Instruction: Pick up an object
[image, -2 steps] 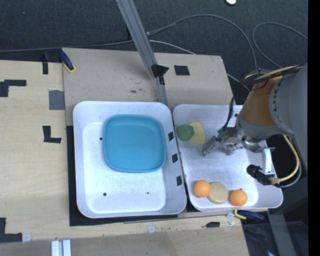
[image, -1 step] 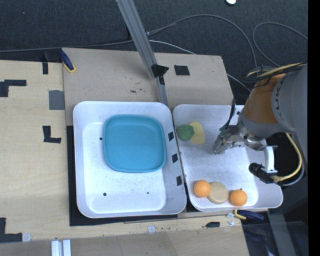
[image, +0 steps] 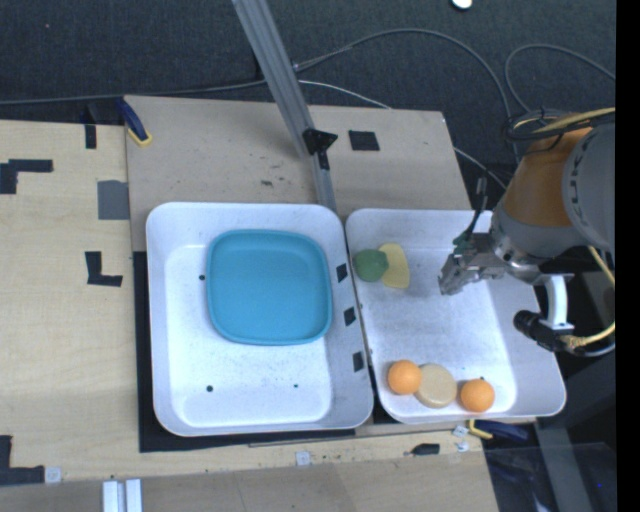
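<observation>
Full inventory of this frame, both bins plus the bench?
Blue plate: 1, light blue, centre of left bin.
Green piece: 1, green, top-left of right bin, touching the yellow piece.
Yellow piece: 1, pale yellow, beside the green one.
Orange balls: 2, orange, near edge of right bin.
Beige disc: 1, cream, between the balls.
Bins: 2, white, side by side.
Hand: 1, grey, over right bin's upper right.

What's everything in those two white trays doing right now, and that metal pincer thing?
Blue plate: flat in left bin.
Green piece: touching yellow piece, right bin.
Two orange balls: flanking beige disc.
Pincer: over right bin, holding nothing visible.
</observation>
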